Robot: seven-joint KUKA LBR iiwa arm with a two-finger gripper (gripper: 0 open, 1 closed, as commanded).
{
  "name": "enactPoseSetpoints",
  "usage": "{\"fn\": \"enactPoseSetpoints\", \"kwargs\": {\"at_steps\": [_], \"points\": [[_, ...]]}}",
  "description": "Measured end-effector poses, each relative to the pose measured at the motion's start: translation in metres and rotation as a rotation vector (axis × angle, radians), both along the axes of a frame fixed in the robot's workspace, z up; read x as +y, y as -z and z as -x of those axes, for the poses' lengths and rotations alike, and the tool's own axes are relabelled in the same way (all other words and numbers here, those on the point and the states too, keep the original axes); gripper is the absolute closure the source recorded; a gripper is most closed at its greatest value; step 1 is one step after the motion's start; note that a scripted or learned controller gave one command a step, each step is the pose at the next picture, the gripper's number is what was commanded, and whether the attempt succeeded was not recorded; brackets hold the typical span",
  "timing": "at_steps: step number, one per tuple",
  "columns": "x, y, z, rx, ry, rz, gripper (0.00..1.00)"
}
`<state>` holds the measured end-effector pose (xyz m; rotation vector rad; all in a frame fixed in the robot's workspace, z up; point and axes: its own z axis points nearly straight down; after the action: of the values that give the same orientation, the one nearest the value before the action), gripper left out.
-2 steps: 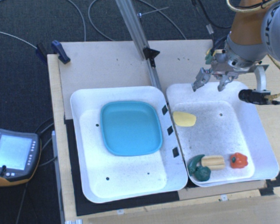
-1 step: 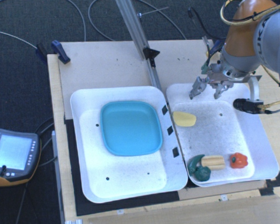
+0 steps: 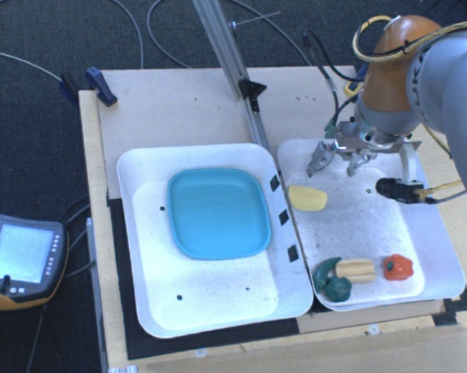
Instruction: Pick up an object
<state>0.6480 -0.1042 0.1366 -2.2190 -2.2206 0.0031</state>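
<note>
- Nearest the lens, along the front edge of the right bin [image 3: 438, 244], three small things lie in a row: a dark green piece [image 3: 331, 281], a tan block [image 3: 355, 270] touching it, and a red piece [image 3: 397, 267] just beside the block.
- Further back in that same bin, close to its left wall, a pale yellow piece [image 3: 307, 198] lies by itself, well apart from the front row.
- Over the bin's rear part the pincer [image 3: 340, 158] hangs from the grey arm [image 3: 440, 74], whose orange band [image 3: 395, 61] shows above the wrist. Its fingers look spread, and nothing sits between them.
- Left of the divide, the left bin [image 3: 141, 227] carries a blue plate [image 3: 218, 213] lying flat; none of the small pieces is on it.
- Both bins rest on the counter [image 3: 173, 106], with cables and a handheld controller [image 3: 21, 258] on the dark floor around it.
- Judging progress: no object is lifted, all four pieces rest on the bin floor, so the pick is not yet made.
- What is left, as I read it: choose a piece, most likely the yellow one since it lies nearest the pincer, descend over it, close on it and raise it clear.
</note>
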Motion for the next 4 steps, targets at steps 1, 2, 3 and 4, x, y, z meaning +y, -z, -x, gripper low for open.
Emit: {"fn": "enactPoseSetpoints", "kwargs": {"at_steps": [1, 2, 3, 4], "points": [[0.000, 0.043, 0.001, 0.000, 0.000, 0.000, 0.00], [0.000, 0.030, -0.001, -0.005, 0.000, 0.000, 1.00], [-0.006, -0.030, -0.006, -0.009, 0.000, 0.001, 1.00], [-0.006, -0.074, -0.007, -0.008, 0.000, 0.001, 1.00]]}}
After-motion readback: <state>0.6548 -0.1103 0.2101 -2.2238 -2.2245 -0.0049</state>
